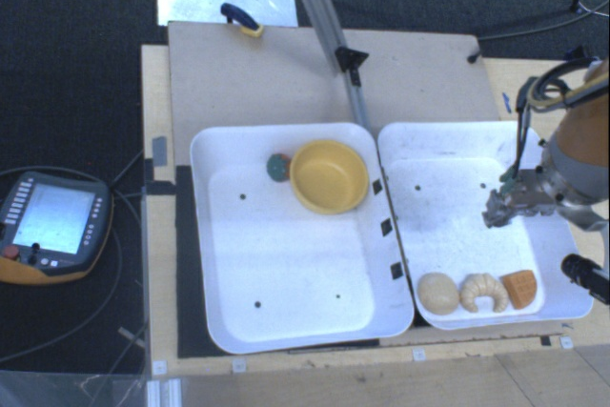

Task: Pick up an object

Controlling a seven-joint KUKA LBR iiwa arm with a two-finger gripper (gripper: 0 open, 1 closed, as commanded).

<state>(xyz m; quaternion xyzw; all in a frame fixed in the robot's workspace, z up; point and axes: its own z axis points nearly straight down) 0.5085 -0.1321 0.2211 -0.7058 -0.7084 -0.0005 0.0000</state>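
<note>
Gripper (498, 210) over the right bin (448, 148) — finger state unclear; croissant (484, 292) at the bin's near edge — no legible writing.

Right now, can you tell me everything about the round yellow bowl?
The round yellow bowl looks like smooth plastic, with a thick rim and an empty hollow. It sits upright near the far edge of the left white bin, toward its right side. A small dark green ball rests right against its left side.
</note>
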